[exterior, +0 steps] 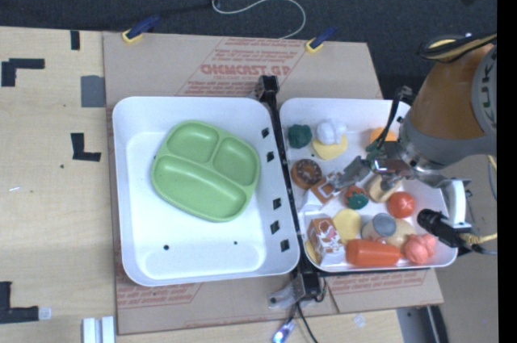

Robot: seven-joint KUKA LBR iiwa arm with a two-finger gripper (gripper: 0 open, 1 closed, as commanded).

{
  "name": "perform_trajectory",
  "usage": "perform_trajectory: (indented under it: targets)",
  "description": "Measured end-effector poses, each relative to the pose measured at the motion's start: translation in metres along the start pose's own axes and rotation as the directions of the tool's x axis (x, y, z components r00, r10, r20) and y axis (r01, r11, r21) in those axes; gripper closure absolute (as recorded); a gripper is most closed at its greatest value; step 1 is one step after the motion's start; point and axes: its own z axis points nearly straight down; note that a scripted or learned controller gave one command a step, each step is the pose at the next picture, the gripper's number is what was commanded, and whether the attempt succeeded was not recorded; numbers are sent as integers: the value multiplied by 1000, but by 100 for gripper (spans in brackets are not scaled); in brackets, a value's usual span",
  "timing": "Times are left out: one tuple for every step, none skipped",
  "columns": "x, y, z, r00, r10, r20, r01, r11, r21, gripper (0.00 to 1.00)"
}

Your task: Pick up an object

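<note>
Fingers state can't tell; gripper (353, 172) low in right bin (355, 106) among toys, green plate (206, 169) in left bin (141, 253)

We see the right bin (365, 106) crowded with small toys (380, 228), packed close along its lower edge, with little bare floor between them. The arm (452, 111) hangs over its right side. In the left bin (129, 196), a green divided plate (206, 169) fills the upper middle; bare white floor lies below and to the left of it.
</note>
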Motion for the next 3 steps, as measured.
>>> perform_trajectory:
  targets:
    - [79,21,3,1000,-8,-3,8,1000,0,0]
    - [145,-35,-108,1000,-9,-3,9,1000,-7,0]
    - [216,-35,-38,1000,-6,0,6,1000,6,0]
